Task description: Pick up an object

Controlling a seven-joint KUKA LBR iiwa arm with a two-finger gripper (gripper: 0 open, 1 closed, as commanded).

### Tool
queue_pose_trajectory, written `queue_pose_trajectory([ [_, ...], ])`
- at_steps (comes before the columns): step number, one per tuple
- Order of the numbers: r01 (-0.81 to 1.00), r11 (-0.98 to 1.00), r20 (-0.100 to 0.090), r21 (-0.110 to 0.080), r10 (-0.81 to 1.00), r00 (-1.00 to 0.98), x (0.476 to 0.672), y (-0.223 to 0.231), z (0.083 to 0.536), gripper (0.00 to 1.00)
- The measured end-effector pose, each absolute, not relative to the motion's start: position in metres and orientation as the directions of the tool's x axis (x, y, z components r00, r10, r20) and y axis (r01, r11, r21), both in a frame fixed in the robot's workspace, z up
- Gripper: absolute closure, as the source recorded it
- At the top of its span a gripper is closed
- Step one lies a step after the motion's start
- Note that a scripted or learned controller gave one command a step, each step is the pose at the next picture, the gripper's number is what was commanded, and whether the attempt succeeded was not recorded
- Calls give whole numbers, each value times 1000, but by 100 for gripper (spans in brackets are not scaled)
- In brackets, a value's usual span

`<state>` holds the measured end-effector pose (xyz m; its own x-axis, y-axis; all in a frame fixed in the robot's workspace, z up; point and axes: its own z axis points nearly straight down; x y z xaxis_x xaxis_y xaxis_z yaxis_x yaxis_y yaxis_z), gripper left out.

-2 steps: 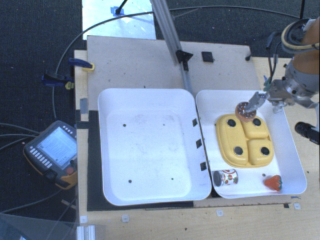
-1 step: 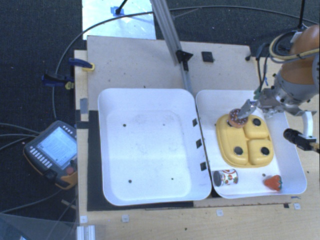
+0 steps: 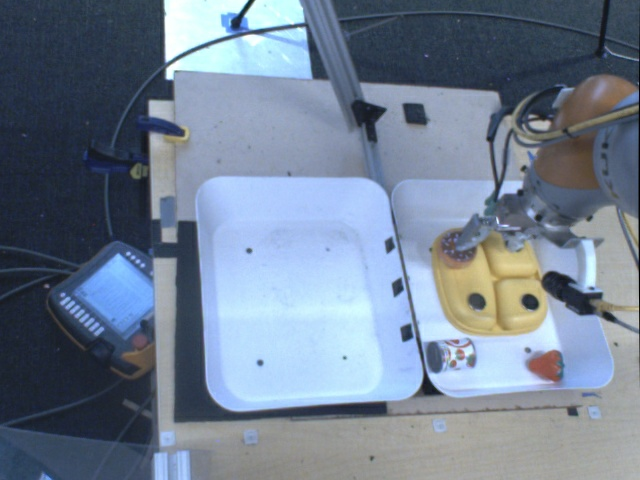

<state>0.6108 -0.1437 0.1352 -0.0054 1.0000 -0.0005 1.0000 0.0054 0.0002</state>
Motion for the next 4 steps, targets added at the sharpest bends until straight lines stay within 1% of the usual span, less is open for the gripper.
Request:
queue_pose_trajectory([
  [1,1000,10,5,16,1000,-10,616,-138,120,0],
  [2,1000,11,12,24,1000,-11,620,-136,135,100],
  [3,1000,6,-1,4,1000,-6,623,-130,179,100],
  [4,1000,6,-2,8,1000,-6,632,-136,233,100],
])
